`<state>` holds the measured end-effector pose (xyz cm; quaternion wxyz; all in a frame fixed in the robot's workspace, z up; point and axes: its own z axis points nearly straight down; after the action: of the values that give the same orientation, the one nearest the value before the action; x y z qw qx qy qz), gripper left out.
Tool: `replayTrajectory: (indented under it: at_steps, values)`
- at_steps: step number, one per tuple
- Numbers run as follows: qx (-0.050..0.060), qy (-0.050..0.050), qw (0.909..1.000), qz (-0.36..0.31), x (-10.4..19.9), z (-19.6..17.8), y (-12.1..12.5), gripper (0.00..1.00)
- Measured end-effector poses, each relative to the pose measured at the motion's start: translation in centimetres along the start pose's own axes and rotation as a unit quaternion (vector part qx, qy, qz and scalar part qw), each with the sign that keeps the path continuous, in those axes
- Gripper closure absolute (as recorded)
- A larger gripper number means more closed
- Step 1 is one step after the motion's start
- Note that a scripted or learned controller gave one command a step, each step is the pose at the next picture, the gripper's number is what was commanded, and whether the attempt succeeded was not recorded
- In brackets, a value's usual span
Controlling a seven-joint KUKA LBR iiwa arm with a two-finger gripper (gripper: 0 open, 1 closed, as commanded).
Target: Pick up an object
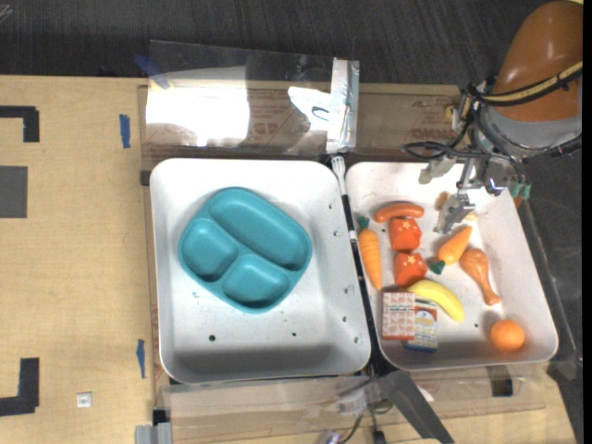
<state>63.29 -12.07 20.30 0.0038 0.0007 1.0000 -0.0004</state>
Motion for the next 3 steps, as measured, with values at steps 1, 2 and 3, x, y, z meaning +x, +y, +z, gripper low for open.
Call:
replayTrajectory:
  at_steps: [1,2,3]
  values:
    - [0.000,0.001,0.9998,0.018,5.4,10.8,-5.6,0.00]
    - [0.002,-0.004,0.9999,0.016,5.0,9.5,-5.4,1.00]
    - [-0.001,-0.006,1.0000,-0.006,3.1,-0.7,1.9,1.00]
